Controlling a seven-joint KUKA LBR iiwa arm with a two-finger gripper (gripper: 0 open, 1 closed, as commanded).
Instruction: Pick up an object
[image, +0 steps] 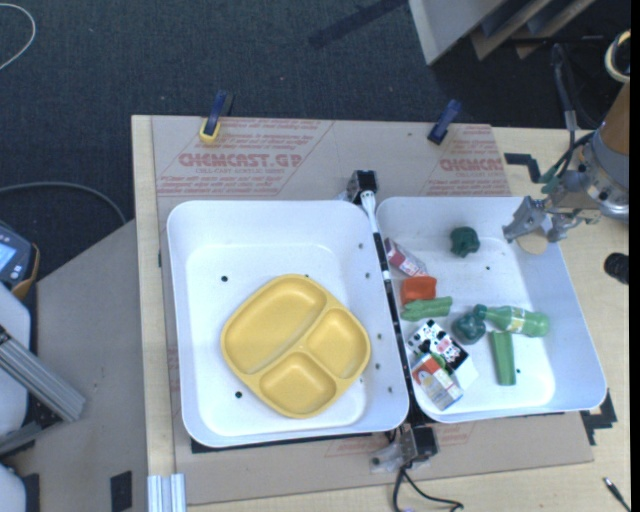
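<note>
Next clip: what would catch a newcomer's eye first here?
The big yellow three-compartment plastic tray lying in the left white bin stands out first. Next comes the clutter in the right white bin: a green plastic bottle, an orange block and a dark green round lump. The claw hangs over that bin's far right corner.

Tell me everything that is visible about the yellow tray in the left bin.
The yellow tray is a shallow divided plate that looks like smooth plastic, with rounded corners. Raised ridges split it into three compartments: one long one along its upper left side and two smaller ones on its lower right. All three hold nothing. It lies flat, right side up, turned at a slant to the walls of the left bin, near the middle of the bin floor. Nothing touches it but that floor.
</note>
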